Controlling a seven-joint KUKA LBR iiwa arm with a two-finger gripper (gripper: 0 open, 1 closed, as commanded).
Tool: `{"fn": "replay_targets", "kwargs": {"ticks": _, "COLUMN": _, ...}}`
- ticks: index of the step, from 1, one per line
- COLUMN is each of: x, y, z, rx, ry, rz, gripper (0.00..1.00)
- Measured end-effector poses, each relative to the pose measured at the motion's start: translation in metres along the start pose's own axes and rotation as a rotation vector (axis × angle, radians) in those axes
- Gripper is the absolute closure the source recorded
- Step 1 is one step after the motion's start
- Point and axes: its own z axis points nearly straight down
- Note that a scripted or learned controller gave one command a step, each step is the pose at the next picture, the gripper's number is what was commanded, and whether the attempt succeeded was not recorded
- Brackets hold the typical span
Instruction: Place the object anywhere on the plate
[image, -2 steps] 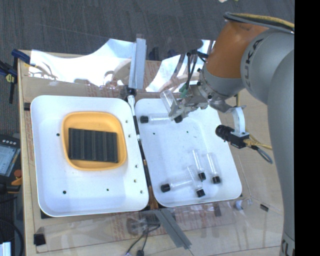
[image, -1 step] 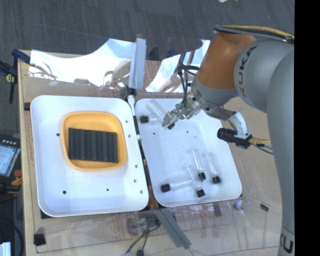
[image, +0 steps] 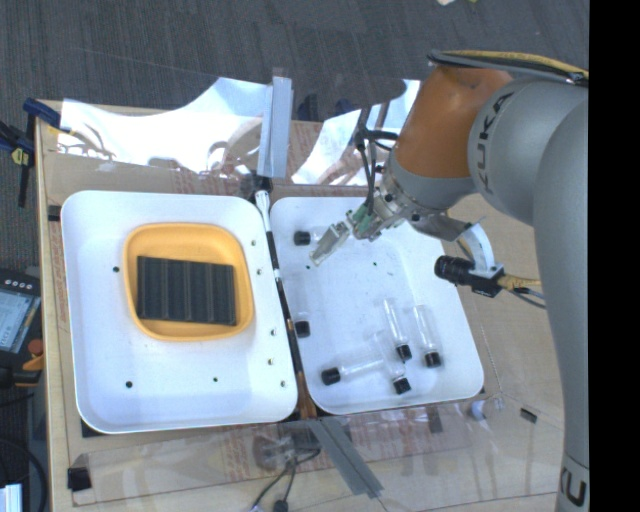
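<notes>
Pincer (image: 338, 238) over far part of right bin (image: 455, 385), clamping a clear tube (image: 328, 241); more tubes (image: 412, 330) lie near-right, yellow plate (image: 186, 242) in left bin (image: 90, 400).

Bright, even light; white bins (image: 180, 400) glare slightly, with soft focus.

The pale wooden desk (image: 510, 250) carries two shallow white plastic bins side by side, the left bin (image: 90, 300) touching the right bin (image: 340, 300).
</notes>
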Motion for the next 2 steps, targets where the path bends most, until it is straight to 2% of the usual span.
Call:
{"fn": "replay_targets", "kwargs": {"ticks": 1, "x": 0.014, "y": -0.049, "z": -0.005, "rx": -0.001, "ry": 0.000, "rz": -0.218, "gripper": 0.00}}
{"fn": "replay_targets", "kwargs": {"ticks": 2, "x": 0.085, "y": -0.006, "z": 0.020, "rx": -0.001, "ry": -0.001, "rz": -0.504, "gripper": 0.00}}
